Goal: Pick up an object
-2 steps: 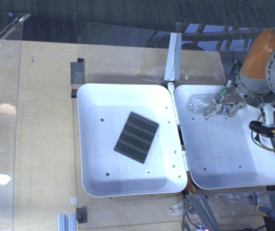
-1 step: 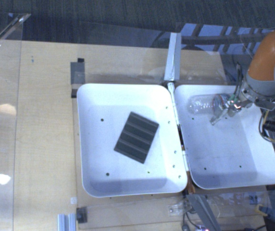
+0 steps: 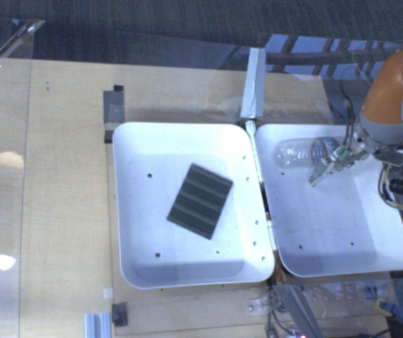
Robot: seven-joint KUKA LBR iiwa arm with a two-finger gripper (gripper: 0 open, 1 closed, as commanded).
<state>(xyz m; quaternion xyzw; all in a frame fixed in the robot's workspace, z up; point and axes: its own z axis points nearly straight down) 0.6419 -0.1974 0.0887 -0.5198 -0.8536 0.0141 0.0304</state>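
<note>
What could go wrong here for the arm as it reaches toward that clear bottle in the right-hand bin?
The clear plastic bottle lies on its side near the right bin's far wall, so it might roll away or get pinned against that wall. Its see-through surface may also be hard for a camera to locate. The end effector sits at the bottle's end, not its middle, so a grab could slip off.

left bin [image 3: 131, 245]: ridged block [image 3: 200, 201] in middle | right bin [image 3: 370, 259]: bottle [image 3: 301, 153] at rear left, claw [image 3: 326, 166] beside it
</note>
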